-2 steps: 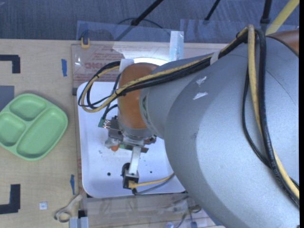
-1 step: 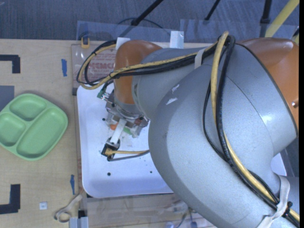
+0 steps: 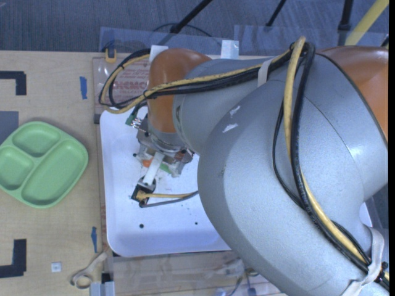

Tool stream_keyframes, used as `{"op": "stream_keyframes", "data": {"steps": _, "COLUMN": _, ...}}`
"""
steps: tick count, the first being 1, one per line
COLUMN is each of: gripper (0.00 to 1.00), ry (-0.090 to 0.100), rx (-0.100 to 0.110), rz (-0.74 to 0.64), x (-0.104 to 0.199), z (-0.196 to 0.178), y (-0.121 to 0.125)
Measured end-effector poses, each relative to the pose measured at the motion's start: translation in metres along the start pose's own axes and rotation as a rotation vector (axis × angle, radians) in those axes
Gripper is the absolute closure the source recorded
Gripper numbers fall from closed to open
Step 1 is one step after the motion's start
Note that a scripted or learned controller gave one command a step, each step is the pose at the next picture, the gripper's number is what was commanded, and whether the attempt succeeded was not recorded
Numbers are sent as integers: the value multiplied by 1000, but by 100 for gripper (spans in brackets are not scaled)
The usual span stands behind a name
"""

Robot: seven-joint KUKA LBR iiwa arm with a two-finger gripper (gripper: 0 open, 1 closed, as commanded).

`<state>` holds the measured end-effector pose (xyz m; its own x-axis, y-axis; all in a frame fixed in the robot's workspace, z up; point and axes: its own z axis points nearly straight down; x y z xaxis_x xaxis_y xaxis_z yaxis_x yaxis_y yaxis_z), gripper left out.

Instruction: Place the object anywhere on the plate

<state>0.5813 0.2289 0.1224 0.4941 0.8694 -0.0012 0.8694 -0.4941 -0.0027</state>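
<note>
The hand (image 3: 158, 160) (grip: cannot tell) hangs over the white bin (image 3: 123, 227), plate (image 3: 43, 164) beyond its left edge.

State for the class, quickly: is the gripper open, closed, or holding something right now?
Gripper: cannot be told from this view; it sits low over the white bin, apart from the green plate.

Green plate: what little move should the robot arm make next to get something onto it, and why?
Probably a small lift straight up. The gripper hangs low in the white bin, and the green plate lies outside it to the left on the wooden bench, so rising first should clear the bin's wall.
</note>
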Motion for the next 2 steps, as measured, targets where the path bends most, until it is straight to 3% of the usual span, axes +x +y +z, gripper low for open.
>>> {"op": "stream_keyframes", "data": {"steps": 1, "gripper": 100, "ry": 4, "rx": -2, "rz": 173, "x": 6, "z": 34, "y": 12}}
{"op": "stream_keyframes", "data": {"steps": 2, "gripper": 100, "ry": 0, "rx": 2, "rz": 19, "x": -40, "z": -5, "y": -61}}
